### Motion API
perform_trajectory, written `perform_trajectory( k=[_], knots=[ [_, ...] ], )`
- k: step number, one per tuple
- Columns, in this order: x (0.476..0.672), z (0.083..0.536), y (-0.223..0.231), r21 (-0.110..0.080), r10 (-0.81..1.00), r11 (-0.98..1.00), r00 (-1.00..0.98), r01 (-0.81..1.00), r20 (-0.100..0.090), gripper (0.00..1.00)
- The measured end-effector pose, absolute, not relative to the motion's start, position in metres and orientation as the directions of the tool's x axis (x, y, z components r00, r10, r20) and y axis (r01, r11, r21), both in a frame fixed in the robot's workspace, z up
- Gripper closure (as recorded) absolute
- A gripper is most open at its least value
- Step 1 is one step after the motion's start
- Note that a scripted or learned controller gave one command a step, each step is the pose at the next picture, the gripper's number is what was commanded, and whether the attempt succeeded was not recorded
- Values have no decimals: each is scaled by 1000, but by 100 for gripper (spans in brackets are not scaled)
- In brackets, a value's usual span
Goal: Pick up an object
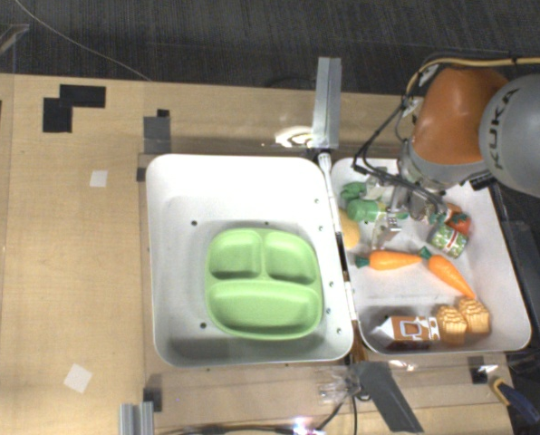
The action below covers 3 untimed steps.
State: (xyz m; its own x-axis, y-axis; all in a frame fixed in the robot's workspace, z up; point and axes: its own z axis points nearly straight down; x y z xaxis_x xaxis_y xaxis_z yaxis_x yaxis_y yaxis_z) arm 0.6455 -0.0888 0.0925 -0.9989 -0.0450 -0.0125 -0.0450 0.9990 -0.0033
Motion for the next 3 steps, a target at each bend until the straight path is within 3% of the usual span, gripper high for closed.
perform_trajectory(
  k=[1,2,3],
  knots=[
    [578,90,-115,-3,-140,990,-990,-140,-13,0],
    [583,105,-113,-8,-146,989,-989,-145,-33,100],
    [554,155,-136,-6,-416,909,-909,-416,-10,100]
  ],
)
